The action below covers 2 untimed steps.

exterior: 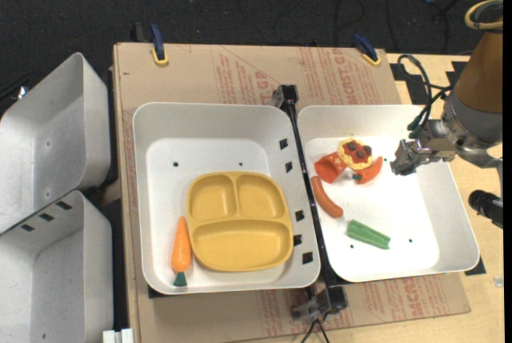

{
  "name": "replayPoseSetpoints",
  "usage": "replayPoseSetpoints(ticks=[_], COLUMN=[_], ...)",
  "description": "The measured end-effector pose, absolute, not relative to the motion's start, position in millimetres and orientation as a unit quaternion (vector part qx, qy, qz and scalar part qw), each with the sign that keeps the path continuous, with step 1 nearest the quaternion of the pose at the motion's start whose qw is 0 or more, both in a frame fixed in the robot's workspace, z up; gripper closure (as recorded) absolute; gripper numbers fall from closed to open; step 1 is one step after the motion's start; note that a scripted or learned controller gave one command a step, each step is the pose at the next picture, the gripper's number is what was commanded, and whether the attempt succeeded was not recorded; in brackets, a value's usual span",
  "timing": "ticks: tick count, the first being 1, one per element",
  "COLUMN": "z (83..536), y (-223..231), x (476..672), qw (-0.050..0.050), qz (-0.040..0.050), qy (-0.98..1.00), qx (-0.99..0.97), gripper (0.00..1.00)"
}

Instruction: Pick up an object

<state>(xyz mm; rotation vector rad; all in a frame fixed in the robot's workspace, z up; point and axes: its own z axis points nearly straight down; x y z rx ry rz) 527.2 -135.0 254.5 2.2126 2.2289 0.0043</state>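
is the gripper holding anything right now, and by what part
Nothing is held. The gripper hangs over the right bin, beside the red pepper slice, with nothing between its fingers.

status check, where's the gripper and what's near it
Gripper over right bin, nothing seen held. Nearest: pizza slice, red pepper pieces, just to its left. Hot dog, green bean lie apart. Path unobstructed.

Robotics lab, grey arm (pixel 480 93) at right edge, clamped board surface (pixel 240 73) carrying white bins (pixel 152 173), loose cables (pixel 352 5) on dark floor at top
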Motion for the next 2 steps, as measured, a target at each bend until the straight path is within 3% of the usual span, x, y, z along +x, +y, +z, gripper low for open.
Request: replayPoseSetpoints(ticks=[2], z=[262], y=[-32], x=[569.4], qw=[0.0], qz=[0.0013], qy=[0.71], qx=[0.705], gripper=[1.0])
